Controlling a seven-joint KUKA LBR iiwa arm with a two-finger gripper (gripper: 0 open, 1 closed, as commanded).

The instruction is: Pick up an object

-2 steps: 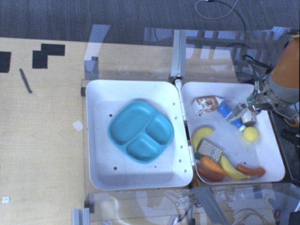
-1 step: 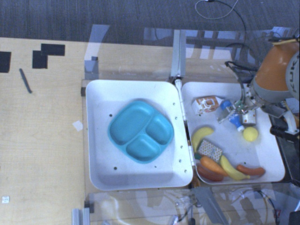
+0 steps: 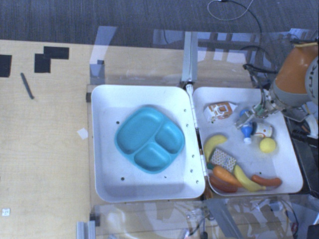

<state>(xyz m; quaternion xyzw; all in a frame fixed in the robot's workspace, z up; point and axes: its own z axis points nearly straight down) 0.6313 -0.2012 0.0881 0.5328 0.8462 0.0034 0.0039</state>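
The gripper [image 3: 255, 112] is hung low over the right bin [image 3: 291, 183], w/ the arm reaching in from the right; open vs shut cannot be told. A blue-and-white bottle [image 3: 246, 127] lies just beneath, prob. the target. Other food toys are heaped along the bin's near edge; the blue divided plate [image 3: 149, 139] is kept alone in the left bin [image 3: 102, 133].

Arm [image 3: 299, 76] cropped at right edge

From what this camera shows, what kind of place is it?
Probably a robot lab's grasping bench: two white bins, a blue tray, toy food like the banana, and the arm reaching in.
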